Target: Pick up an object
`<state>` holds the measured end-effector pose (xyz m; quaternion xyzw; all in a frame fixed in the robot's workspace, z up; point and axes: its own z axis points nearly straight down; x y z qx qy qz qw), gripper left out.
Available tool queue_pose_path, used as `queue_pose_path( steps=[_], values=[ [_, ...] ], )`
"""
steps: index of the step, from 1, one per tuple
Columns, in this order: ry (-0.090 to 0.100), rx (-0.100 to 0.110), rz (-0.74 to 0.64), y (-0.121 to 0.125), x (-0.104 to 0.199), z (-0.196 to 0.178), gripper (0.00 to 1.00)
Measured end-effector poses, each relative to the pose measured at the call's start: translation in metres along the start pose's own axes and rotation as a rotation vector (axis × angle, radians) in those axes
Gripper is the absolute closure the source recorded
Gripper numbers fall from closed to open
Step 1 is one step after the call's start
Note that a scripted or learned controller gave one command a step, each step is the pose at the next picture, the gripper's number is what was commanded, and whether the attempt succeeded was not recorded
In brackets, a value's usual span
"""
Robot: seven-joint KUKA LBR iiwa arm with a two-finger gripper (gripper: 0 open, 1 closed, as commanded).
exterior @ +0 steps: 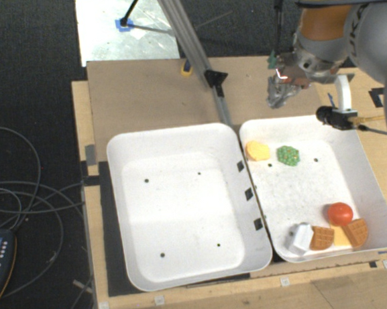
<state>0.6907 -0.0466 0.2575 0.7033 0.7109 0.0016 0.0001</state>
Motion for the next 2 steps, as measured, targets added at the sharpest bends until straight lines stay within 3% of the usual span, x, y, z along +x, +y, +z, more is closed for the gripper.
queue_pose_path(
  steps=[1,2],
  values=[
    [0.0,0.001,0.0,-0.007,0.05,-0.003,1.0],
    [0.001,0.003,0.0,-0.021,0.105,0.019,1.0]
  ],
)
